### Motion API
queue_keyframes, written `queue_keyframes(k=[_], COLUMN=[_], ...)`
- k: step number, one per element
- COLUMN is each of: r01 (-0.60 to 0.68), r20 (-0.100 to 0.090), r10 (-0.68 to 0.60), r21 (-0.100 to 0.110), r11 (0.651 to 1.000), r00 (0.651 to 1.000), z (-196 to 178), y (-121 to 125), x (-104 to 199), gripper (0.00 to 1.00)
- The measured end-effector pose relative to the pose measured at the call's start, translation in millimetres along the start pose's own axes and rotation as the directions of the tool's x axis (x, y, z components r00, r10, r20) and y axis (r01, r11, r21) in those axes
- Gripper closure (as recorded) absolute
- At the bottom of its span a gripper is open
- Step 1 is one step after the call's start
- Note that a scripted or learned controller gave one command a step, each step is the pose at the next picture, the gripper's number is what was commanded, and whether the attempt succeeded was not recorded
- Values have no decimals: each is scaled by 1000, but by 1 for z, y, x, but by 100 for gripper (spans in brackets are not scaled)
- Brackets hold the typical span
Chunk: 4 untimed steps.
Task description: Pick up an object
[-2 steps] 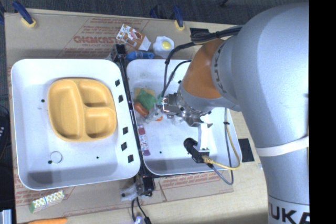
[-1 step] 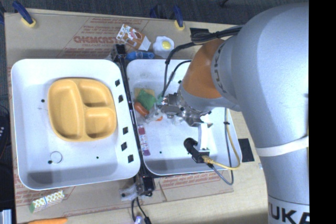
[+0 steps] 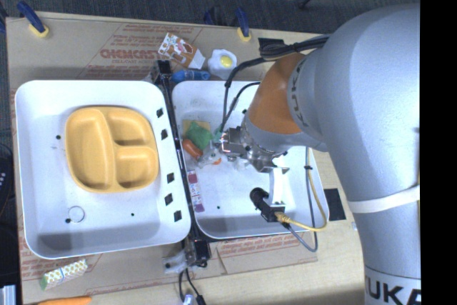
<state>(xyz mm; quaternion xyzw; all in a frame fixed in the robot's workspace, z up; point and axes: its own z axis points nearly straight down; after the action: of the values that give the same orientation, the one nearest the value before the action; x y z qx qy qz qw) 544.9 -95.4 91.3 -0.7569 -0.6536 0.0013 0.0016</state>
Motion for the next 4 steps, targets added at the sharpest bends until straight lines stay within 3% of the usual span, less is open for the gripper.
queue_keyframes(k=[1, 2, 4], r01=[422, 193, 359], r20=[2, -1, 0], r10=[-422, -193, -359], r21=[-3, 1, -2], r11=[907, 981, 933], r00=[907, 981, 933], z=[-1, 1, -3], y=[20, -67, 48], x=[0, -19, 8], gripper=[0, 0, 0])
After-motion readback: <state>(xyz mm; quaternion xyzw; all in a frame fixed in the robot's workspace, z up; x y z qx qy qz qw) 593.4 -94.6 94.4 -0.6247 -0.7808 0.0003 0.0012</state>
